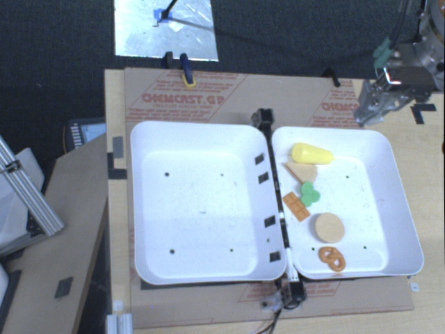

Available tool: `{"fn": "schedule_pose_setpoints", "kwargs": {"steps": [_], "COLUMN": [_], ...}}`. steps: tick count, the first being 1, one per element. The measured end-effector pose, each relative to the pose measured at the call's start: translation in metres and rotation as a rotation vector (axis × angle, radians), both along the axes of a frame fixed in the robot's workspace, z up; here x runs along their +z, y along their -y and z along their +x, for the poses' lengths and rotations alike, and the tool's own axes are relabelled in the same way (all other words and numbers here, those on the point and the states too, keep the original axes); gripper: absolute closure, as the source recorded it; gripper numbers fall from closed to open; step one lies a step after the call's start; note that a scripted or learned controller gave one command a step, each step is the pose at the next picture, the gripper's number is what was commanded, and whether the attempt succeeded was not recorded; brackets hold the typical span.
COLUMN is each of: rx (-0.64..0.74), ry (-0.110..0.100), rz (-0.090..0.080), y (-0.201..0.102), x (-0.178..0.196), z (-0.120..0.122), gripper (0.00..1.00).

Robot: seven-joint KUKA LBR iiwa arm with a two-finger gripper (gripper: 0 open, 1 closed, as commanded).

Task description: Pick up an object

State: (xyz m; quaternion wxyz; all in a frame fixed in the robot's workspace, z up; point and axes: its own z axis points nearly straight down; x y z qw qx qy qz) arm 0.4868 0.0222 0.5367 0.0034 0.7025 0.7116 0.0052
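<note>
Pretzel point(332, 258) nearest in the right bin point(389, 186), then round biscuit point(329, 227), orange wafer point(295, 206), green piece point(310, 195), tan wedge point(301, 172), yellow banana point(311, 154); left bin point(198, 207) beside it on the worktop point(229, 92); pincer point(368, 113) hung above the right bin's far corner, grip unreadable, nothing seen between its fingers

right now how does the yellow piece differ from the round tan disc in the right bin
The yellow piece is bright yellow and elongated, lying crosswise; the round tan disc is pale brown, circular and flat. The yellow piece sits near the far wall of the right bin, the tan disc nearer the front, beside a pretzel. Both lie loose in the right bin's left half.
</note>
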Motion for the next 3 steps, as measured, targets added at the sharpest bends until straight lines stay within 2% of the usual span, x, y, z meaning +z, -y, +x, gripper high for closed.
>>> {"fn": "schedule_pose_setpoints", "kwargs": {"steps": [1,2,3], "rx": [0.000,-0.004,-0.003], "ry": [-0.014,-0.007,-0.007], "rz": [-0.001,0.001,0.002], "y": [-0.089,-0.136,-0.199], "x": [-0.055,-0.026,0.000], "z": [-0.001,-0.001,-0.001], "gripper": [1.00,1.00,1.00]}}
